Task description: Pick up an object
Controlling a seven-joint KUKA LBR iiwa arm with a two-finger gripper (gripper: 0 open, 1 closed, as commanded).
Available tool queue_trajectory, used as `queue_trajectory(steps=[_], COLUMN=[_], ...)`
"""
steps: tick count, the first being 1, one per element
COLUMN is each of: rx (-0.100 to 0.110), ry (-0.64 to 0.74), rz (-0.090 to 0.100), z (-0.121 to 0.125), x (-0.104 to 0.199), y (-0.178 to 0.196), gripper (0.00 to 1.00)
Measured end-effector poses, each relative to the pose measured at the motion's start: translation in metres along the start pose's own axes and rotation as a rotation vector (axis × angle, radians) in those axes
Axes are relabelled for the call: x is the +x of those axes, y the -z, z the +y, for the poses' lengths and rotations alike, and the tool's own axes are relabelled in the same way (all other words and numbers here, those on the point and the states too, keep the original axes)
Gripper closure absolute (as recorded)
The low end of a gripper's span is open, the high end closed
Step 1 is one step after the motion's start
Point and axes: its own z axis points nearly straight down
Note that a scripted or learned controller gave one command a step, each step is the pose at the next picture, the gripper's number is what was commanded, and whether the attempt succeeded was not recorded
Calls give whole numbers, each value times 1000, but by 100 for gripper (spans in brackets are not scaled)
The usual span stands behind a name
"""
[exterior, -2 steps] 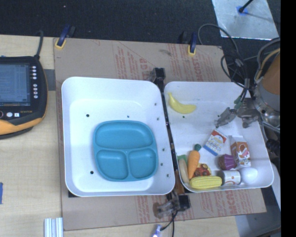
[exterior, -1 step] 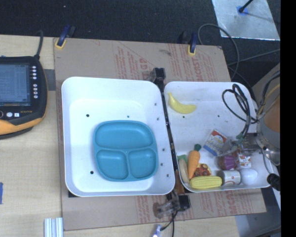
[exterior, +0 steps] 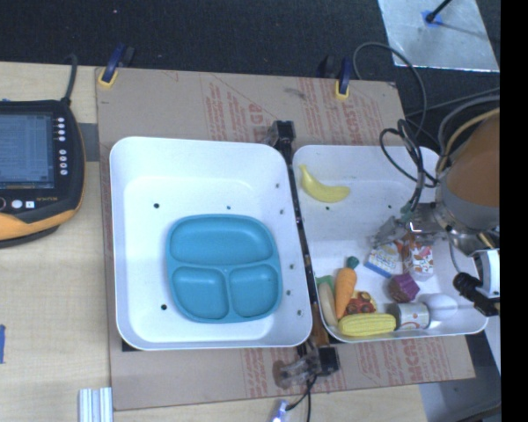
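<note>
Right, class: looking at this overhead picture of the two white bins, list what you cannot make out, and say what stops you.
- Claw, camera view: a tangle of metal and cables over the right bin; whether it is open or shut is unclear.
- Small red-and-white packet: print too small to read.
- Purple toy: too small to identify.
- Grey arm with orange band: cut off at the right.
- Black tablet screen: blurred, cut by the left edge.

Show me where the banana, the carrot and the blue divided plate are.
banana (exterior: 323,188): camera view, middle of its curved body.
carrot (exterior: 344,290): camera view, middle of its orange body.
blue divided plate (exterior: 222,236): camera view, floor of its large upper compartment.
</note>
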Motion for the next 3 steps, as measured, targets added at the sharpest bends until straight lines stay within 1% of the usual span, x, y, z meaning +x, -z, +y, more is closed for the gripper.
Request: queue_trajectory(steps=[1,2,3], rx=[-15,-4,-7], ry=[1,5,5], rz=[-13,1,5], z=[4,6,7], x=[-5,-10,-21], y=[14,6,3], gripper=[100,100,100])
